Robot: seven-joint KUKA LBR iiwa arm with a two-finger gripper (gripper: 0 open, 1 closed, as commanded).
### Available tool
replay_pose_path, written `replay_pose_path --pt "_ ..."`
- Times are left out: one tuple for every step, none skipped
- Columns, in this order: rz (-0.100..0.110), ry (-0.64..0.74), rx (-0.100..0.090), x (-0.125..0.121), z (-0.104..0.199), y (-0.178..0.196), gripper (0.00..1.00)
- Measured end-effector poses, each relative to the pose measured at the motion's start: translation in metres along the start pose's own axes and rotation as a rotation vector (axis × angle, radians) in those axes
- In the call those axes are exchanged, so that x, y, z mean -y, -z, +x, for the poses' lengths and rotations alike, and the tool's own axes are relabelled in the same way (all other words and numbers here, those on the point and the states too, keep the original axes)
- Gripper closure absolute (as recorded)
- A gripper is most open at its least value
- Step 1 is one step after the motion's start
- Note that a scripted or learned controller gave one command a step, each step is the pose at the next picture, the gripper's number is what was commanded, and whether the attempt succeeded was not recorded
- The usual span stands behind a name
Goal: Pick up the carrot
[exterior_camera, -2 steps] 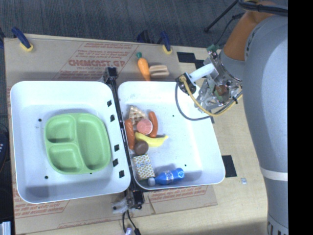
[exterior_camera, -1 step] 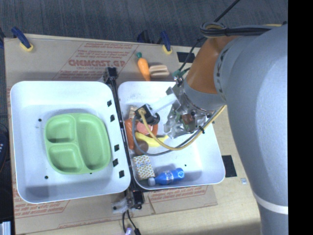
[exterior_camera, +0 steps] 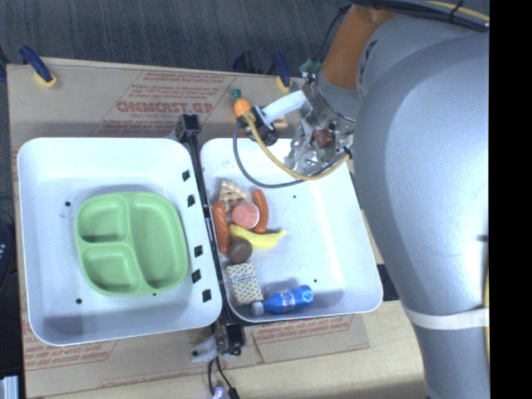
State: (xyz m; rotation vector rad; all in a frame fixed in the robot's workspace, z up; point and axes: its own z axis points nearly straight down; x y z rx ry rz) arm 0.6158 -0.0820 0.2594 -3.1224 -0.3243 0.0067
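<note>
At the near edge of the right bin a blue bottle lies on its side, with a patterned packet just beside it against the divider. Next comes a brown ball, touching a banana. Past the banana sit a pink round slice, a red sausage and a waffle-like piece, all bunched together. The carrot lies along the bin's left wall, touching this cluster. The left bin holds a green tray with three compartments. Both bins rest on the tabletop. At the far end of the right bin, the gripper hangs above the rim, well apart from the carrot, and whether it is released or clenched cannot be made out. An orange and green item sits on the tabletop just beyond the bin.
</note>
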Motion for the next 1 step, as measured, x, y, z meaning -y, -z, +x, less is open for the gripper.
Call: replay_pose_path --pt "-0.001 0.108 -0.001 -0.0591 -0.0238 0.0075 1.0"
